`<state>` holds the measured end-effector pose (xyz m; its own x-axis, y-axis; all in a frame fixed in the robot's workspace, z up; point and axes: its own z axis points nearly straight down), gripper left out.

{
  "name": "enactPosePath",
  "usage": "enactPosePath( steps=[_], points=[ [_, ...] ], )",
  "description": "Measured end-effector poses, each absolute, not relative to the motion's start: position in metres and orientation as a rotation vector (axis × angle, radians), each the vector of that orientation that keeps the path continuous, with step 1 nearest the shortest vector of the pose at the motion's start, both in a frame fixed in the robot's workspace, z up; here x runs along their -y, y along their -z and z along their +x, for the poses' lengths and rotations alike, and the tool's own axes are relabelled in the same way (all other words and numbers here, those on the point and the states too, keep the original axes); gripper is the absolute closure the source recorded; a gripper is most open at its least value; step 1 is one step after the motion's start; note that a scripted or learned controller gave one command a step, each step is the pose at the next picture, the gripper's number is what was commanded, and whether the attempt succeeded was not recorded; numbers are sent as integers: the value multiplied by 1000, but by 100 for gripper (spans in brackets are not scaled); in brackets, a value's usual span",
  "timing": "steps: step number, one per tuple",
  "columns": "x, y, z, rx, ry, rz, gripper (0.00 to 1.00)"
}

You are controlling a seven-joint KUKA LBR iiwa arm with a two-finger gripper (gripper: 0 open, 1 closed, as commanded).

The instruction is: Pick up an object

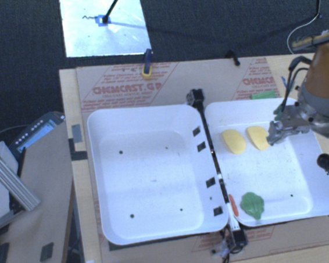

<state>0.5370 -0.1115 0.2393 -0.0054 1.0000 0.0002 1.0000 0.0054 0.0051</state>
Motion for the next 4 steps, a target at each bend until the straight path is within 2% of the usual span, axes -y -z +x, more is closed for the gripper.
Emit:
enactPosePath(
  steps=[1, 2, 3, 4],
  points=[
    [76, -439, 499, -2219, -23, 2201, 100],
    [93, -489, 560, -2219, -9, 2208, 100],
    [100, -538, 630, -2221, -8, 2207, 100],
    [185, -518, 669, -2214, 2, 2222, 100]
  ],
)
